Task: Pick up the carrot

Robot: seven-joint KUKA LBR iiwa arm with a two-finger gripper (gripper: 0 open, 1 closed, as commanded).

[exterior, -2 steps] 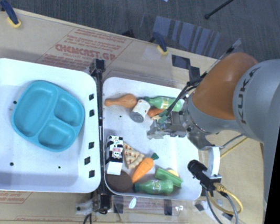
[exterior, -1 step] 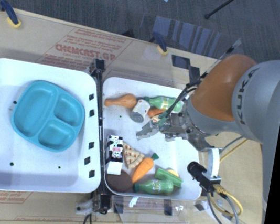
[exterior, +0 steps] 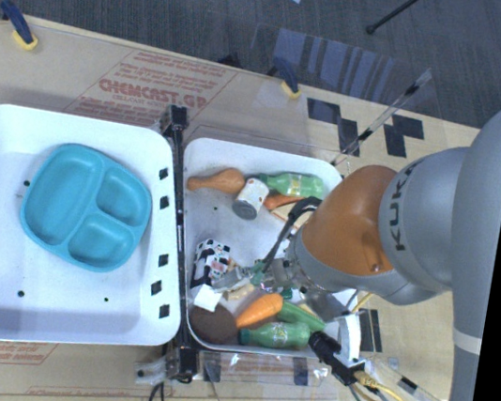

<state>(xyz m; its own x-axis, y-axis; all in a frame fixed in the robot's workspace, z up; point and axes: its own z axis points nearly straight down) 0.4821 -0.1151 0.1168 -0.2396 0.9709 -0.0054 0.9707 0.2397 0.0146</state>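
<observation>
The carrot, orange and stubby, lies near the front of the right bin, resting between a brown round item and a green bottle. My gripper hangs just above and behind the carrot, under the orange wrist band. Clutter and the arm's own bulk hide its tips. Nothing is visibly lifted off the bin floor.
At the back of the right bin lie a drumstick, a small can and another green bottle. A black-and-white toy and a white cube sit left of the carrot. The left bin holds a blue divided plate.
</observation>
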